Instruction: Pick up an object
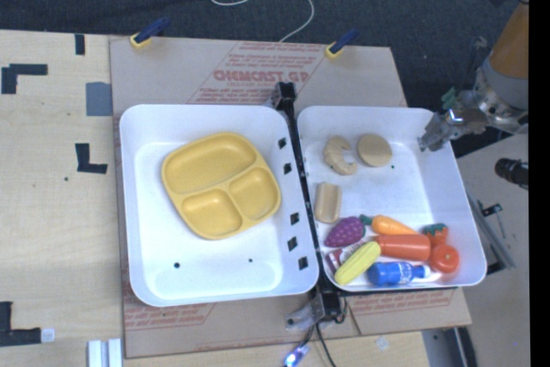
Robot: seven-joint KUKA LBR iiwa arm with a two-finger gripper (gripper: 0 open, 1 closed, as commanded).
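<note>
A: Where was the gripper (436, 136)?

B: It hung over the right bin's (447, 176) upper right rim, and nothing sat between its fingers. Spread or pressed together, that could not be told.

A: And the objects?

B: In the right bin's lower part lay a corn cob (357, 262), its long axis slanting from lower left to upper right. Beside it lay a carrot (393, 226) and a blue bottle (395, 273), label unreadable. The left bin (146, 211) held a yellow tray (221, 184).

A: Any writing?

B: Red letters on the cardboard (249, 73) over the worktop (51, 185), too blurred to read surely.
</note>
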